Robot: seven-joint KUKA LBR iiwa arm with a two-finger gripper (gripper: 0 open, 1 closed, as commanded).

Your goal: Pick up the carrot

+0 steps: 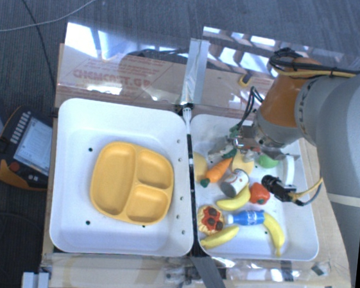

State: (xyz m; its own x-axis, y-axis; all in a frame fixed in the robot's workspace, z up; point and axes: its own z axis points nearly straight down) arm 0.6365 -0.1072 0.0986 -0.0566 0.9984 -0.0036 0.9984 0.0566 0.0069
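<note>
Carrot: small orange plastic carrot (218, 170) with a green end, lying tilted in the right shallow white bin (304, 241), near its left wall.
Hand: grey two-finger hand (233, 147) of the arm, low over the right bin, just above the upper end of the carrot; touching or not, cannot tell.
Hand state: cannot tell whether spread or pressed together; fingertips too small and dark to read.
Arm: grey arm with orange band (284, 103), reaching in from the right over the far part of the right bin.
Beside the carrot: grey and white can (234, 182) just to its right; red tomato-like toy (259, 193) further right.
Lower in the right bin: yellow banana (234, 201), blue and white bottle (244, 218), pizza slice toy (210, 218), second yellow banana (276, 233).
Left bin: left shallow white bin (67, 224) holding a yellow plastic plate with three compartments (133, 182).
Floor, left of the bench: orange and black control pendant (24, 148).
</note>
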